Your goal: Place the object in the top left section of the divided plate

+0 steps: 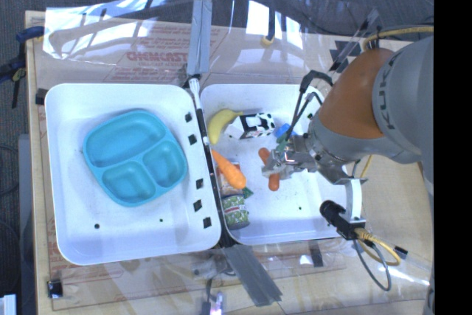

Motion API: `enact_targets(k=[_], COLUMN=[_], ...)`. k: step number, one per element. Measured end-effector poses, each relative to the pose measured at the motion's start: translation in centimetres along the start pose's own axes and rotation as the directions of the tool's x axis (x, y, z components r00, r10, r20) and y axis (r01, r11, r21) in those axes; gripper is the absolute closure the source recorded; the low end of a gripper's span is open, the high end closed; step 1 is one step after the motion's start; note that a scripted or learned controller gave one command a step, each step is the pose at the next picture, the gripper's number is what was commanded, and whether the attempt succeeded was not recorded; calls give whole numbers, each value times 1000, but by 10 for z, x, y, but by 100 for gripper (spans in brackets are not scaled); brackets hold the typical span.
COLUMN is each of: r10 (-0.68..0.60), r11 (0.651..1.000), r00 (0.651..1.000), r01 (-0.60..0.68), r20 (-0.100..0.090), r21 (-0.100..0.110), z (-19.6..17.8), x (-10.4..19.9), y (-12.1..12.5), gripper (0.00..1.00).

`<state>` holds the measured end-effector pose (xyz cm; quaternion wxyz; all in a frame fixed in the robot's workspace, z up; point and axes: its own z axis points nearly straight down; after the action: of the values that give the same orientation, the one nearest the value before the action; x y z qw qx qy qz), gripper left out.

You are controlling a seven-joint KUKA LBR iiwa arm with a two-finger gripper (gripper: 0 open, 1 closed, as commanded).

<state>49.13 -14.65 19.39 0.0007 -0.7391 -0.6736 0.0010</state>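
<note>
I see the gripper (278, 164) low in the right bin (295, 229), but I cannot tell its state. A small red-orange piece (273, 183) lies right under it. The blue divided plate (134, 156) sits well off to its left, in the left bin (74, 232).

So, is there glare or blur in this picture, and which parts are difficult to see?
Camera view: strong glare on the clear sheet behind the bins; light is even, with soft shadows; the blue plate in the left bin is sharp; the small items near the tool in the right bin are slightly blurred and too small to identify.
</note>
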Motion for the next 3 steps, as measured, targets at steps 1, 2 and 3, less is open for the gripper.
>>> enact_targets(k=[1, 2, 3], r10=[-373, -288, -288], r11=[928, 957, 958], r00=[928, 957, 958], r01=[373, 288, 288], r20=[0, 0, 0], r21=[-1, 3, 3], z=[-45, 4, 4], x=[81, 157, 156], y=[70, 97, 97], gripper=[100, 100, 0])
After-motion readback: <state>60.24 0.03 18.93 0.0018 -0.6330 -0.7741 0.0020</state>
